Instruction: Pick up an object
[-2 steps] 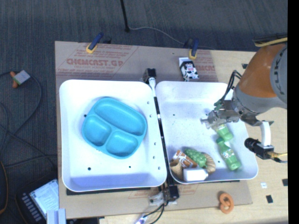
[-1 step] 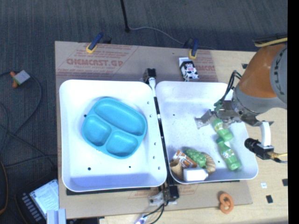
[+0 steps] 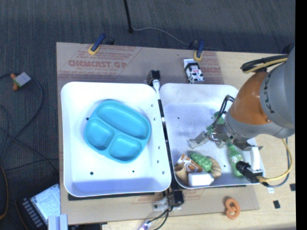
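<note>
In the left bin point(image 3: 72, 176) lies one blue tray point(image 3: 117, 130); pincer point(image 3: 199, 139) state unclear.

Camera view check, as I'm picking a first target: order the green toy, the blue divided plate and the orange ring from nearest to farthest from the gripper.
Measured from the gripper, over the right bin:
1. Green toy, just below the gripper, in the right bin's near corner.
2. Orange ring, outside the bins, on the bench's near edge.
3. Blue divided plate, away in the left bin.

Arm point(image 3: 280, 95): rounded grey casing, ringed by an orange band point(image 3: 249, 102)
Cables: yellow and black (looped near the wrist)
Gripper point(image 3: 204, 137): grey metal
</note>
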Available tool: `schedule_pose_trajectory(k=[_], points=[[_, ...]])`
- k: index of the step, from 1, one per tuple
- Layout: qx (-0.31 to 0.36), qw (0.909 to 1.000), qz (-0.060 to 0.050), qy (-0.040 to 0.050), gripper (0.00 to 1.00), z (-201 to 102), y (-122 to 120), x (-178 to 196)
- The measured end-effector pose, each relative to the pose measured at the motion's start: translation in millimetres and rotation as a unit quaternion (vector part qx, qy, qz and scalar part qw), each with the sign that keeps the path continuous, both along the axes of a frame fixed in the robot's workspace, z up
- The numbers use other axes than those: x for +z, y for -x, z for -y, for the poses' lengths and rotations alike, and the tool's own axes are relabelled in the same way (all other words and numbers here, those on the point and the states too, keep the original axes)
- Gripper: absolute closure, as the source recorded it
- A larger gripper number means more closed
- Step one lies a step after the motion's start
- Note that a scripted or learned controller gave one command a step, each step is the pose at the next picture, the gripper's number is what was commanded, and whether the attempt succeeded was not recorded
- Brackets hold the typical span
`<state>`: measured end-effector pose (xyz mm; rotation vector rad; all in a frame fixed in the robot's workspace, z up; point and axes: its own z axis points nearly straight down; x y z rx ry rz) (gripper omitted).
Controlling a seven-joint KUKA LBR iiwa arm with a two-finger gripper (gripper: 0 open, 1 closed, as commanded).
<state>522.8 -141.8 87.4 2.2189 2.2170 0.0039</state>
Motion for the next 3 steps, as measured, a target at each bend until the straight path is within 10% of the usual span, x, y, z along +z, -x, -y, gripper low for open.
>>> schedule_pose_trajectory(k=[1, 2, 3], points=[[0.0, 1.0, -0.003, -0.0007, 0.0, -23, 39, 4], [-0.001, 1.0, -0.001, 0.0006, 1.0, -22, 38, 14], [0.001, 1.0, -0.002, -0.0005, 1.0, -61, -14, 98]])
